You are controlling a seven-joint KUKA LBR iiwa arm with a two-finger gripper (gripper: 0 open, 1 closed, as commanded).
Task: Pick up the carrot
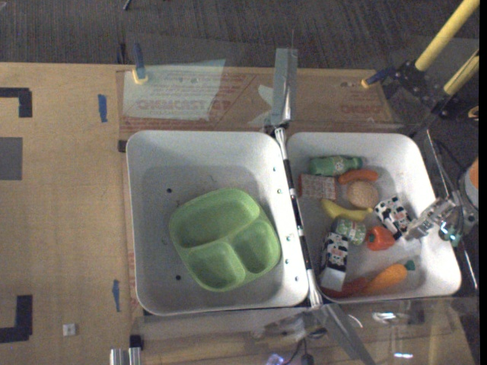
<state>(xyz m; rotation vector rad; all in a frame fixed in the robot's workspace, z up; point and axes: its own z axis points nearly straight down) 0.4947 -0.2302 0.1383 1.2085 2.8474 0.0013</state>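
My jaws I cannot judge, open or shut; my gripper [426, 223] hangs at the right bin's [424, 152] right wall. Left of that bin sits the left bin [152, 173] with 1 green tray [224, 238]. The carrot [388, 277] lies by the right bin's front wall.

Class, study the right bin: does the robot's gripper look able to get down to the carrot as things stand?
Probably yes. The carrot lies near the bin's front edge with nothing on top of it, and the gripper hovers just above and to its right. A red item touching its left end might complicate the grasp.
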